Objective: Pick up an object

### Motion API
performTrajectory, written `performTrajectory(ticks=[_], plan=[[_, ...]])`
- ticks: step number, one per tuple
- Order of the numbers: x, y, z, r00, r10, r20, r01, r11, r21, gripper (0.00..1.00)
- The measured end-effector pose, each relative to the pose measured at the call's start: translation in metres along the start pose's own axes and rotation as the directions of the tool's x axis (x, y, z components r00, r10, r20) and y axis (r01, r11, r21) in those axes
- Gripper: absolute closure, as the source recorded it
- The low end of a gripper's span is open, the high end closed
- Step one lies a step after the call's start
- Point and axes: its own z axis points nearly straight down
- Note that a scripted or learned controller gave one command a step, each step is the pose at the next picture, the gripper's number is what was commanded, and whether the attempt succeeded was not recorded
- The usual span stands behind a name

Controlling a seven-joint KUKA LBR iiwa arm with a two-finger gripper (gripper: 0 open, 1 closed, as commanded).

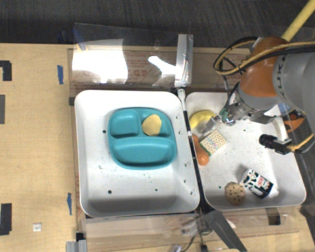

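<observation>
Your gripper [219,118] sits low in the right bin [289,188], near its back left corner, with the fingertips hard against the cluster there. Whether they are apart or together, you cannot tell. The yellow object [200,118] lies just beside the tips toward the left wall, and the patterned packet [213,141] just toward the front edge, its long axis running diagonally. An orange piece [201,155] pokes out beneath the packet. Nothing visibly sits between the fingers.
</observation>
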Motion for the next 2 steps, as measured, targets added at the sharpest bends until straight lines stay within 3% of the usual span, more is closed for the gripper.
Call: performTrajectory(ticks=[1,2], plan=[[-0.031,0.026,0.001,0.999,0.036,-0.007,-0.036,0.999,0.008,0.0],[-0.019,0.029,0.001,0.999,-0.039,0.002,0.039,0.999,0.013,0.0]])
